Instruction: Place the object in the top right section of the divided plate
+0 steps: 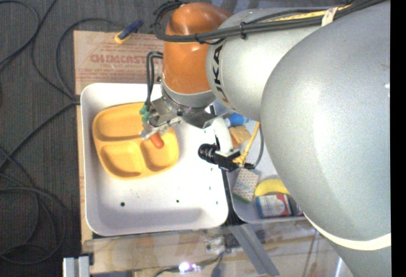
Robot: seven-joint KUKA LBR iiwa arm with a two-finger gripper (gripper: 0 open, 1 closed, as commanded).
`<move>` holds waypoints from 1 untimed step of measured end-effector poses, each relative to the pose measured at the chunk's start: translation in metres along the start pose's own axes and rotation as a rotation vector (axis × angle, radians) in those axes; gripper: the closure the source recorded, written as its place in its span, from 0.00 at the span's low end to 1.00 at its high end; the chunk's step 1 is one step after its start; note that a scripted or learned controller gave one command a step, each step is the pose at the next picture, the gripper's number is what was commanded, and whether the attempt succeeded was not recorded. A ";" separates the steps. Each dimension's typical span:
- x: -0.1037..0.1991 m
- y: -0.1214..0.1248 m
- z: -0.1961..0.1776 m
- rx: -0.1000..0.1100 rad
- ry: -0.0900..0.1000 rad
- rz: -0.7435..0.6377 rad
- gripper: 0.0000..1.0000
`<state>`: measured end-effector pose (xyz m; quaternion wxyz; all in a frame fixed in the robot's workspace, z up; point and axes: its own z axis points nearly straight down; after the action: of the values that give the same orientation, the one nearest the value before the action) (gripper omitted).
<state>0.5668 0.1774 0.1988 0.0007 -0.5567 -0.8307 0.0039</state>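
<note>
Here the gripper (154, 127) hangs low over the yellow divided plate (120, 158), pinching a small orange object (156, 140) just above the plate's right-hand section, presumably for release there.

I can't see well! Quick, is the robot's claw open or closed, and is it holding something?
Gripper: over the yellow divided plate; an orange object sits at its tip, but open, shut or holding cannot be told.

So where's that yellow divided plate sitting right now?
The yellow divided plate lies in the left white bin, toward its upper-left part, with the gripper directly over the plate's right edge.
</note>
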 end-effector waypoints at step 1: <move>-0.046 -0.076 0.034 0.000 0.005 -0.236 1.00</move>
<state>0.5138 0.1056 0.1654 0.0031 -0.4550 -0.8905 0.0022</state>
